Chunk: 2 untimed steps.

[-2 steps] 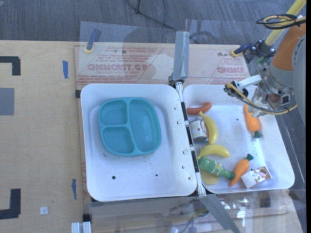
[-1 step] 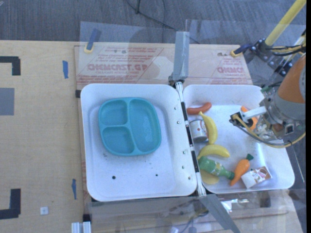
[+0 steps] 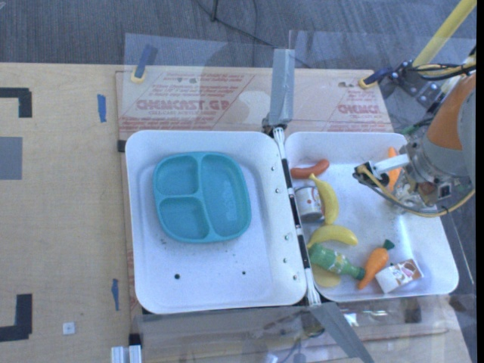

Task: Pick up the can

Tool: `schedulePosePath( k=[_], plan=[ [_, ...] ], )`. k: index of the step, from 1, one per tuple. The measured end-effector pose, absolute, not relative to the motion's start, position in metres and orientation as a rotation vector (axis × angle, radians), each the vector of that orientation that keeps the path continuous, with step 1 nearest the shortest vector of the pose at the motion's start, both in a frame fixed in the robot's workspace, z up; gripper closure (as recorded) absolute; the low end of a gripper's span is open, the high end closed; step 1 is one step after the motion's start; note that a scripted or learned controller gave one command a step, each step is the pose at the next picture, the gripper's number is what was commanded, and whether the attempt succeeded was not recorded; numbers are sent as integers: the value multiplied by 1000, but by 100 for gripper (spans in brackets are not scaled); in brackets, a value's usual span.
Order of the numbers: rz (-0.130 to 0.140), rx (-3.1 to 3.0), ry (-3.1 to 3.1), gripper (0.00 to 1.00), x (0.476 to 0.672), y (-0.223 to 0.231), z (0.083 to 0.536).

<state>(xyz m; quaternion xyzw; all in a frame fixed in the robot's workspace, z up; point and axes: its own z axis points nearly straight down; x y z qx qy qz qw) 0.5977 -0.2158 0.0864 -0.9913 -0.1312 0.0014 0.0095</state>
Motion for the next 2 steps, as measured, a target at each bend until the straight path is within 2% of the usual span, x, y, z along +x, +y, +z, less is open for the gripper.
schedulePosePath(
  k=[1,2],
  plan=[
    [0,-3094,-420,100,663,-210,86],
    [16,-3095,-416,0,660,-212,85]
  ],
)
